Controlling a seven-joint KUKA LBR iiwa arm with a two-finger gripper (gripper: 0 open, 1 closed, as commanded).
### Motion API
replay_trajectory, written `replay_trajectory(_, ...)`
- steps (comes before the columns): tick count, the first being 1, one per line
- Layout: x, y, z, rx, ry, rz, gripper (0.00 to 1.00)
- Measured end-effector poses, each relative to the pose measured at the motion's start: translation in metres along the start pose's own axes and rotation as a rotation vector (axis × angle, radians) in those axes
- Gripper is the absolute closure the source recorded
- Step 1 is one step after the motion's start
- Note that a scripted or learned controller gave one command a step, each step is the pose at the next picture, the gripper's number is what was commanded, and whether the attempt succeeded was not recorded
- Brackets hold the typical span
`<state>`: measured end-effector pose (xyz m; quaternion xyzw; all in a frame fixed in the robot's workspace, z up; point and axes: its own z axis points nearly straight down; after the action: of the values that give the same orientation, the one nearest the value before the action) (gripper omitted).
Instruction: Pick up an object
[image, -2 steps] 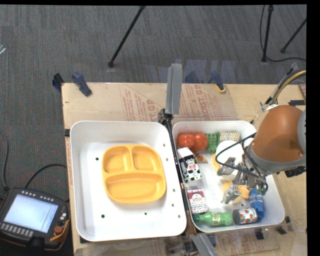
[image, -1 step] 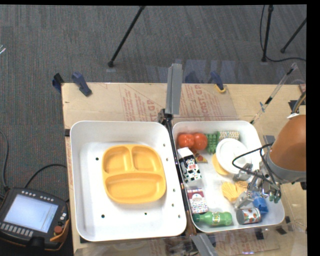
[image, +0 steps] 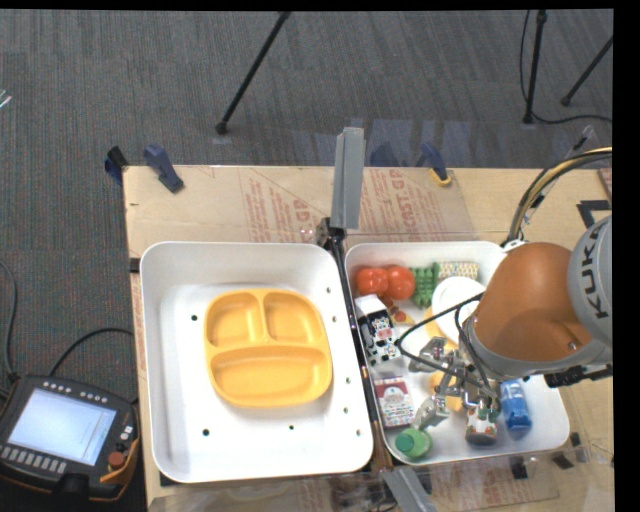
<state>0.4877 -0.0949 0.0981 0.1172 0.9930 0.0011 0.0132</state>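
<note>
The arm is down in the right bin (image: 556, 432), pincer (image: 452, 392) low over the clutter beside a red box (image: 393, 403) and green cap (image: 412, 441). I can't tell its state. Nothing looks lifted yet; the grasp and raise remain.

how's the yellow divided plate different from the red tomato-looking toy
The yellow divided plate lies in the left bin; the red tomato toy sits in the right bin among many other small items. The plate is wide, flat and split into three compartments; the toy is small and rounded. The plate lies apart from everything else; the toy is crowded by neighbours. Both look like smooth plastic.
</note>
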Motion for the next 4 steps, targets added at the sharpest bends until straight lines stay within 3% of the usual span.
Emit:
replay_trajectory(1, 0.004, -0.001, -0.006, 0.002, 0.017, -0.003, 1.00)
replay_trajectory(2, 0.002, 0.026, -0.152, 0.002, 0.015, -0.043, 1.00)
replay_trajectory(3, -0.009, -0.100, 0.000, 0.002, 0.034, -0.057, 1.00)
replay_trajectory(4, -0.011, -0.099, -0.002, 0.003, 0.028, -0.059, 0.00)
